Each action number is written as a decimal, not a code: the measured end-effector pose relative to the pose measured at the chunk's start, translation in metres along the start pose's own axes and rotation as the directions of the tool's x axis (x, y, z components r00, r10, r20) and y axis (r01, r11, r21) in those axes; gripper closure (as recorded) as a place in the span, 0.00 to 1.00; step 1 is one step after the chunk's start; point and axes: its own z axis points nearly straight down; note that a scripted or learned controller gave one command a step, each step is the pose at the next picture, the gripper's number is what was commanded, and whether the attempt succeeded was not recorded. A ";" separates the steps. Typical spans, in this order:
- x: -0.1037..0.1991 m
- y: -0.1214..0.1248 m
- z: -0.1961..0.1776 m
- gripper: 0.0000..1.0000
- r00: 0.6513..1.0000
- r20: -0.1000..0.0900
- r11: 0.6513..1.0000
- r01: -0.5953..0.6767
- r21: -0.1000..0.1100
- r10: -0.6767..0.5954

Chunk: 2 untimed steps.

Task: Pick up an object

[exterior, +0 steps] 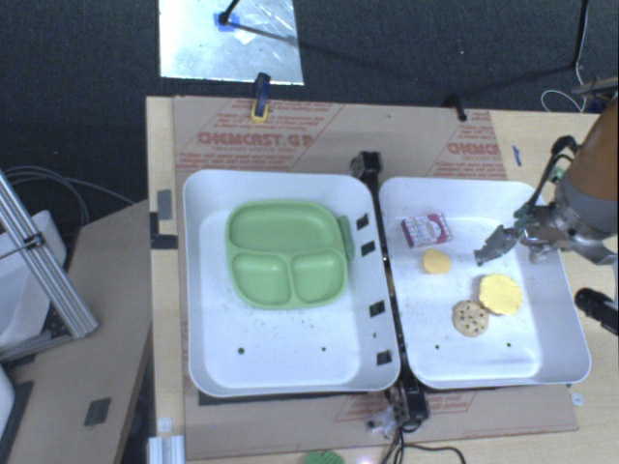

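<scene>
Nearest the camera, at the lower edge of the bench, a bundle of cables point(401, 421) sits at the seam where the two bins meet.

Right bin point(551, 361): a round brown cookie point(470, 318) lies closest to the front wall. Just behind it and to its right lies a larger yellow chip-shaped piece point(501, 294), close to the cookie, possibly touching at the edges. Further back, a small round yellow piece point(437, 262) lies apart from both. Behind that, near the bin's rear left area, lies a small pink-and-white packet point(426, 229).

Gripper point(491, 248): positioned over the right bin, reaching in from the right side, above and behind the chip-shaped piece and to the right of the small round piece. Nothing is visible between its fingers. The finger spacing cannot be determined at this resolution. The arm's orange band point(590, 167) is visible at the right edge.

Left bin point(208, 356): a green divided tray point(287, 253) with three compartments rests at the centre, flat on the bin floor.

Beyond the bins, a cardboard sheet point(280, 135) with red print covers the bench. A yellow-and-blue clamp point(260, 100) grips its rear edge. Furthest back, a shiny metal plate point(230, 25) lies on the dark floor.
</scene>
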 end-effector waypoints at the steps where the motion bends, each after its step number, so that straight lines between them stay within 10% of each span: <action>1: -0.021 -0.012 0.123 0.00 1.000 0.000 1.000 -0.004 0.004 0.004; 2: -0.021 -0.009 0.106 1.00 1.000 0.000 1.000 -0.003 -0.002 0.003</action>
